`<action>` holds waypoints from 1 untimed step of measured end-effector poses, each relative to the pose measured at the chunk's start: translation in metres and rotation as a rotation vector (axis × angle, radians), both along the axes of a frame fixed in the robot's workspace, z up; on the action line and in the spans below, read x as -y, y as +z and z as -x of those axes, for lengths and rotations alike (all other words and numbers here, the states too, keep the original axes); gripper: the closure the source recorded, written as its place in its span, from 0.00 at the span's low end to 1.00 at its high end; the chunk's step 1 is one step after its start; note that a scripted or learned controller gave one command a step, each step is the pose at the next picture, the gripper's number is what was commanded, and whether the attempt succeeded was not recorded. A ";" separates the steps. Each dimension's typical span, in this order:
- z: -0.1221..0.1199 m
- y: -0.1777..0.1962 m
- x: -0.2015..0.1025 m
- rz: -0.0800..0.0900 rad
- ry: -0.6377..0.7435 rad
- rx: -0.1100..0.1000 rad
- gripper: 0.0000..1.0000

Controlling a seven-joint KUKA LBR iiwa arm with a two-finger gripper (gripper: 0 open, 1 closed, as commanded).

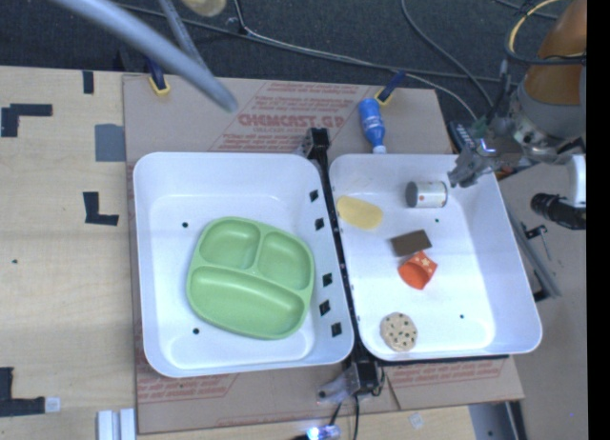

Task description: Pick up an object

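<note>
White plastic makes both bins: the left bin point(152, 238) carries a green divided plate point(252, 277), lying with its long axis slanted from upper left to lower right, its one large compartment toward the near side and two smaller ones toward the far side. The right bin point(496, 267) carries the loose things. A small grey-and-white can point(426, 194) lies on its side near the far right corner, its long axis roughly left to right, the dark end pointing left. A pale yellow piece point(358, 212) sits by the left wall, near the divider. A brown block point(411, 242) lies near the middle, long axis close to left-right with a slight tilt, and an orange-red piece point(417, 270) sits just beside it on the near side, possibly touching. A round cookie point(398, 331) lies toward the near edge, apart from the rest. The gripper point(469, 168) hangs over the bin's far right rim, close to the can but with nothing seen between its fingers; how the jaws stand I cannot tell. A blue bottle point(372, 124) lies on the cardboard point(286, 114) beyond the bins, its long axis running near to far.
</note>
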State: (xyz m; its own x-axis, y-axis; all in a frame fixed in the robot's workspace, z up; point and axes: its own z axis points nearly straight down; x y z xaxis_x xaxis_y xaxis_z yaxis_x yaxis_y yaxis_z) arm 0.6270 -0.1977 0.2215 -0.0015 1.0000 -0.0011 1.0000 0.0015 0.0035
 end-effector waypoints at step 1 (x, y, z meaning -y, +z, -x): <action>0.010 0.004 -0.063 -0.003 0.005 -0.005 1.00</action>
State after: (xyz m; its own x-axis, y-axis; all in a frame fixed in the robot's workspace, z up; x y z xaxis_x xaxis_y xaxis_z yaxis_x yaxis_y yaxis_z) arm 0.6175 -0.1349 0.2253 -0.0062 1.0000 0.0019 1.0000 0.0062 -0.0013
